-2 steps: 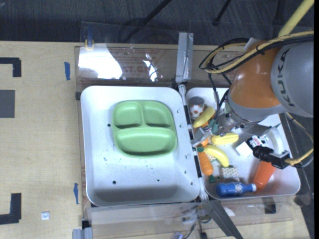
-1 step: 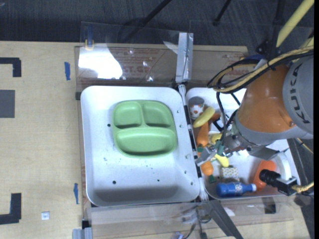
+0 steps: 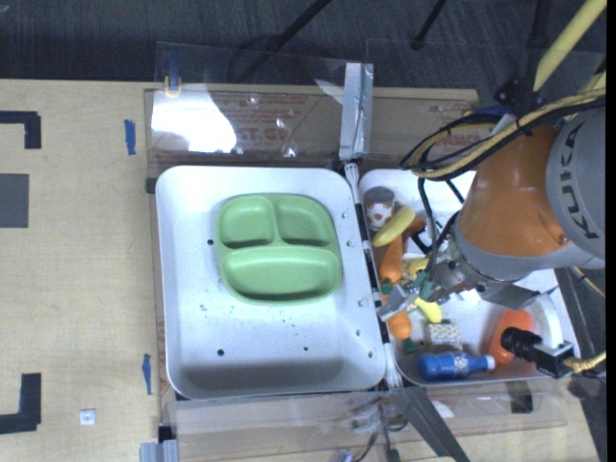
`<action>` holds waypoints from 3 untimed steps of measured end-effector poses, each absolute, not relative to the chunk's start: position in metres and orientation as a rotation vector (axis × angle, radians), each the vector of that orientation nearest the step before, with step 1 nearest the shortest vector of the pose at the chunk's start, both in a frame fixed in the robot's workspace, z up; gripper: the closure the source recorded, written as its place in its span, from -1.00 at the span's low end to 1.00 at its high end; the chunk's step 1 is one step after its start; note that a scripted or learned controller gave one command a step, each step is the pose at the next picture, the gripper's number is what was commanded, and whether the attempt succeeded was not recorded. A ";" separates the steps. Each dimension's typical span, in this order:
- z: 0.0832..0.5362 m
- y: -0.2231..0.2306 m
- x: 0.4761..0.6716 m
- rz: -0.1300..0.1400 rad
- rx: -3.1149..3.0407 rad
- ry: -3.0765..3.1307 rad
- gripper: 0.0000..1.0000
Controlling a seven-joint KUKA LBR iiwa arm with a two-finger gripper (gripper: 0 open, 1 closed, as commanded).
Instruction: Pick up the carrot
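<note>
My arm (image 3: 525, 195) reaches over the right bin (image 3: 549, 306). I cannot tell if my jaws are open or closed. The carrot (image 3: 391, 255) lies just left of them, below the banana (image 3: 396, 224).

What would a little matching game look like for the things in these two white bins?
Things:
1. plate
2. banana
3. bottle
4. carrot

Descriptions:
A. blue, lying along the right bin's near edge
B. green, with three sections, alone in the left bin
C. orange, just below the banana by the left wall of the right bin
D. yellow, near the right bin's far left corner

Pairs: 1-B, 2-D, 3-A, 4-C
</note>
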State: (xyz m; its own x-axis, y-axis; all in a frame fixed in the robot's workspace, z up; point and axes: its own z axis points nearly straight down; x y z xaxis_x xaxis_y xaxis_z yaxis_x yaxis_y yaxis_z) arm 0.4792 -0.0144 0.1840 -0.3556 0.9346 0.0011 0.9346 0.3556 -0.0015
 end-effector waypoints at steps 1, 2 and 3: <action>0.184 -0.014 0.479 0.001 -1.782 -2.585 -1.00; 0.184 -0.014 0.479 0.001 -1.782 -2.585 -1.00; 0.184 -0.014 0.479 0.001 -1.782 -2.585 -1.00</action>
